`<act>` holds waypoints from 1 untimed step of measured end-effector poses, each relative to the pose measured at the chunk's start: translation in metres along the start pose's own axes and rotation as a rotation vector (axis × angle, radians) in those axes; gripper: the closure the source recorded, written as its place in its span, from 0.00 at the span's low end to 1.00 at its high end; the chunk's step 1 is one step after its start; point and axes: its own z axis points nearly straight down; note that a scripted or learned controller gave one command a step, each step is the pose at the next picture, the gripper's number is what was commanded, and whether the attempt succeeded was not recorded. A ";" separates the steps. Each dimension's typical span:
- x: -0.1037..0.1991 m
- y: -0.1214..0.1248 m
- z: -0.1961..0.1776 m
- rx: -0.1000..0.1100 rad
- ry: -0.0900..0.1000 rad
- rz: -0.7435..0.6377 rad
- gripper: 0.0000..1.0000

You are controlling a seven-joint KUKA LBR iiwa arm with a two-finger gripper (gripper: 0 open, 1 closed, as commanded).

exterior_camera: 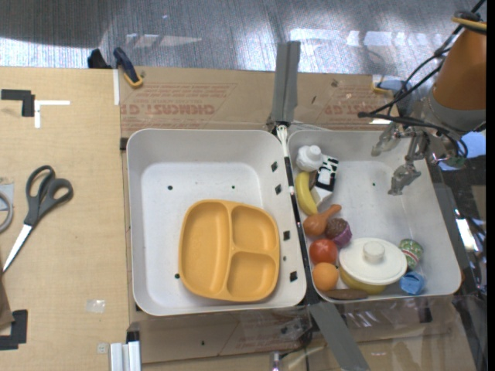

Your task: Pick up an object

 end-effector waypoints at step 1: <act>-0.016 0.076 0.042 -0.003 0.001 0.008 0.00</act>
